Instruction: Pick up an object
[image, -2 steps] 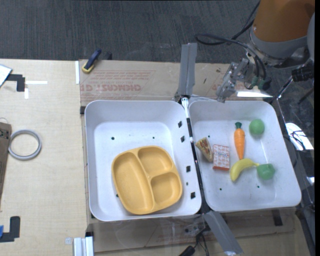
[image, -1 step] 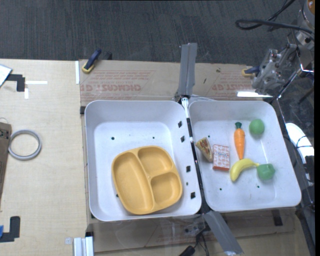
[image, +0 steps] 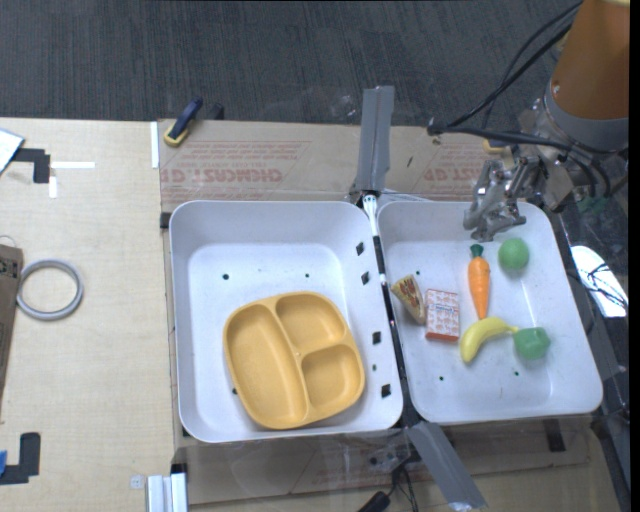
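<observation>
My gripper (image: 493, 222) hangs over the far part of the right bin (image: 560, 395), just above the green top of an orange carrot (image: 480, 285). Nothing shows between its fingers. A green lime (image: 514, 254) lies just right of the carrot. Nearer the front are a yellow banana (image: 482, 337), a green pepper-like piece (image: 532, 343), a red and white packet (image: 443, 313) and a sandwich wedge (image: 408, 297). The arm's orange band (image: 595, 60) is at the top right.
The left bin (image: 200, 240) holds a yellow divided plate (image: 293, 359). A grey divider bar (image: 375, 140) runs up between the bins. A roll of tape (image: 46, 289) lies on the bench at far left. Cables trail around the wrist at top right.
</observation>
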